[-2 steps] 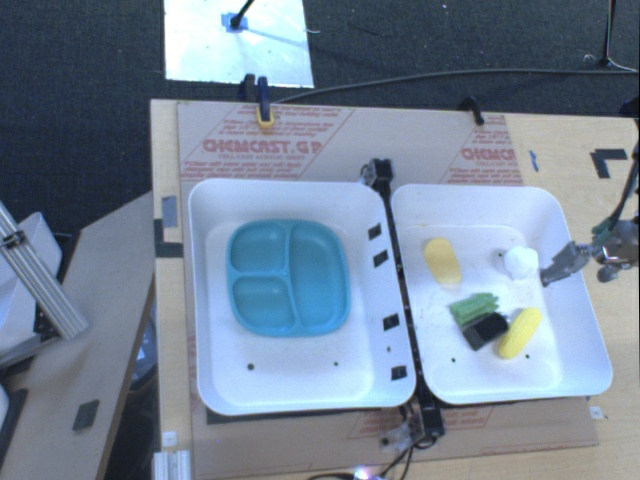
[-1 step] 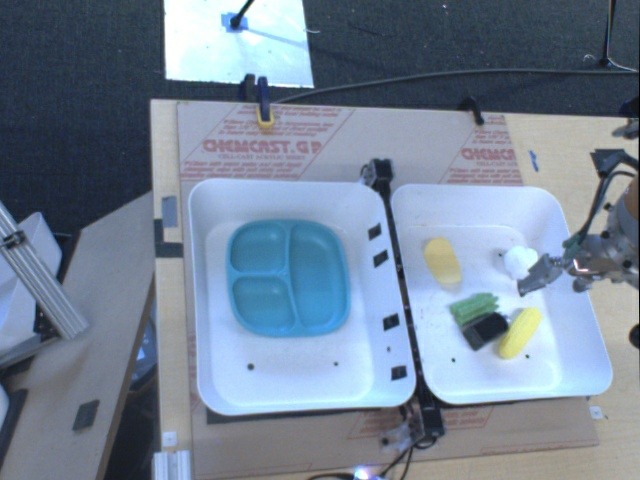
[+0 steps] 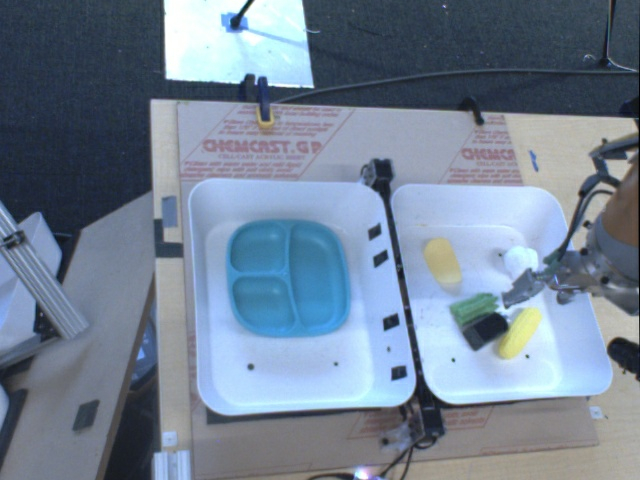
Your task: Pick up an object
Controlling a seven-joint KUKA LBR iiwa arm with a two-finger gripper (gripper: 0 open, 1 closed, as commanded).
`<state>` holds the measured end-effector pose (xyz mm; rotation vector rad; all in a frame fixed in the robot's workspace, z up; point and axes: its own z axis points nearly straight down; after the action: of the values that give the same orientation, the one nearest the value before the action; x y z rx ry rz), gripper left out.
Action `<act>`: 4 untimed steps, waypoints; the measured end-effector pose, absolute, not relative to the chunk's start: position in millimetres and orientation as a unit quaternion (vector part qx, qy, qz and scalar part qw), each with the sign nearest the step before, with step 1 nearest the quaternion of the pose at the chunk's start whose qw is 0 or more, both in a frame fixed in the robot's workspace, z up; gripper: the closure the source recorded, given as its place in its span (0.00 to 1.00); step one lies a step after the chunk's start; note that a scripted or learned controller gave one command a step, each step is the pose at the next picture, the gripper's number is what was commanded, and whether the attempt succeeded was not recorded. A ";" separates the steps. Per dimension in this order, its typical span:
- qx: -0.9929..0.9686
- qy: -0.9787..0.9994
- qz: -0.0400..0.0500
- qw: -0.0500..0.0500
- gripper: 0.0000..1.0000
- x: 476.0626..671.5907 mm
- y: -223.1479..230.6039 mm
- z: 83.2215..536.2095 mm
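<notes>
The right bin (image 3: 470,208) holds a pale yellow oval piece (image 3: 442,262), a green brush with a black end (image 3: 477,318), a yellow banana-shaped piece (image 3: 520,332) and a small white object (image 3: 519,260). My gripper (image 3: 527,288) reaches in from the right, low over the bin, its tip between the white object and the yellow banana-shaped piece, just right of the green brush. I see nothing held between its fingers.
The left bin (image 3: 215,368) holds a blue divided plate (image 3: 289,276). A black divider with clips (image 3: 388,268) runs between the bins. The arm's wrist (image 3: 610,258) hangs over the right bin's right rim. A cable (image 3: 420,73) crosses the board behind.
</notes>
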<state>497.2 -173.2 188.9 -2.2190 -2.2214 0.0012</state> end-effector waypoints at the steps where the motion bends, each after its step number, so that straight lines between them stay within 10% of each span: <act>1: -0.707 -0.707 0.001 0.001 0.00 494.7 -182.7 133.1; 2: -0.707 -0.708 -0.001 -0.002 1.00 496.9 -182.7 146.9; 4: -0.706 -0.709 -0.001 -0.002 1.00 504.8 -174.3 223.3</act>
<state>504.8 -174.3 223.3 -2.2200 -2.2298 -0.0040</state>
